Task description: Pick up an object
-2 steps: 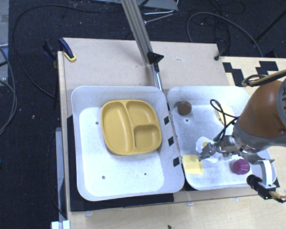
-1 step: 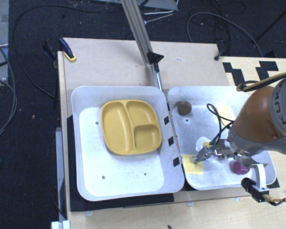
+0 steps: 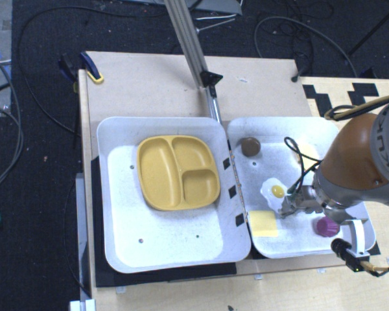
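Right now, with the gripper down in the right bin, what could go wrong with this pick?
1. The gripper sits between the fried egg toy and the yellow block; closing here may catch neither, or nudge both.
2. The purple object lies partly under the arm, so a sweep could knock it unseen.
3. A black cable loops near the wrist and might snag on lifting.

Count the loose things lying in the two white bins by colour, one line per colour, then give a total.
Yellow: 2, the divided plate and the flat block
Brown: 1, the round piece
White and yellow: 1, the toy fried egg
Purple: 1, the small item
Total: 5
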`<state>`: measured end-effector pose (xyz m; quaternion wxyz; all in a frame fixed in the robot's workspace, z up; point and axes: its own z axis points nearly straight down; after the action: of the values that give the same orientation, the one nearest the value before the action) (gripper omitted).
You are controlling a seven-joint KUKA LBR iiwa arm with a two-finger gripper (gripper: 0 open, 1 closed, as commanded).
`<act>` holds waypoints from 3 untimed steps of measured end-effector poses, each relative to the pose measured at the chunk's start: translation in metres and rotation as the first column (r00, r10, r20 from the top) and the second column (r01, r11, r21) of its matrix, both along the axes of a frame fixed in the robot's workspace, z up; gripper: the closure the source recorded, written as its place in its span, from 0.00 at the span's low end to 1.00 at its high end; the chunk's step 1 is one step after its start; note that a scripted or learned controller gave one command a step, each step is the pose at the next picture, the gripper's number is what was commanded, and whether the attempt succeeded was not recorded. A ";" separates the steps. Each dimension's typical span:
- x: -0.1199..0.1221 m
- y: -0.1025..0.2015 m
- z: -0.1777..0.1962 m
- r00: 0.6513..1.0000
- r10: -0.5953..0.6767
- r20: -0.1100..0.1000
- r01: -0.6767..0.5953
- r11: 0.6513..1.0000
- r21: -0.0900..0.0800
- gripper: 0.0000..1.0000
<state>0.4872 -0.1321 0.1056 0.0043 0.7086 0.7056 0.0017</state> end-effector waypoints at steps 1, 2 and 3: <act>0.007 0.000 0.044 1.000 0.007 -0.005 -0.007 1.000 0.003 1.00; 0.002 0.004 0.089 1.000 0.008 -0.005 -0.008 1.000 0.003 1.00; 0.003 0.004 0.119 1.000 0.008 -0.005 -0.008 1.000 0.003 1.00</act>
<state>0.4905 -0.1280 0.2246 0.0016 0.7059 0.7084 0.0008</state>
